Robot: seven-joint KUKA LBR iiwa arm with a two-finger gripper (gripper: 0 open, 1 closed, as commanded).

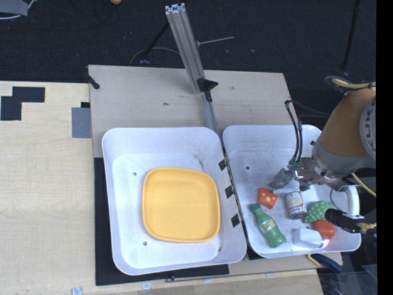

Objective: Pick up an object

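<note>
a pale wooden counter (43,195) sits against a dark carpeted floor (276,23) strewn with black cables (156,39).

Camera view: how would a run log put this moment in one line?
gripper: above right bin, holding nothing | nearest: strawberry, can | yellow plate: left bin
</note>
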